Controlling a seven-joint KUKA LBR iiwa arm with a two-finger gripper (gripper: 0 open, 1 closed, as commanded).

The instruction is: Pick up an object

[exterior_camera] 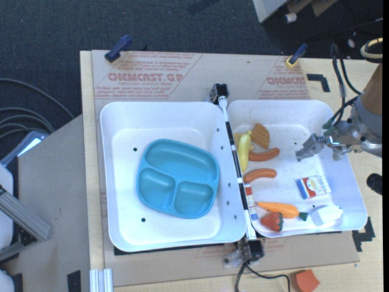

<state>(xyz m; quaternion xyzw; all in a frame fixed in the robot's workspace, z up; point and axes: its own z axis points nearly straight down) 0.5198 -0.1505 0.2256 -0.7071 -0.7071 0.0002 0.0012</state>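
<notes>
I read "CHEMCAST GP" on the board point(146, 76) behind the blue plate point(177, 177); right of the plate, the gripper point(311, 147) hangs open, holding nothing

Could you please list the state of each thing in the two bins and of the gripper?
Blue plate: upright, flat in left bin.
Banana: lying by the divider.
Two sausages: lying flat, apart.
Carrot: lying flat.
Milk carton: lying on its side.
Gripper: above right bin, holding nothing.
</notes>
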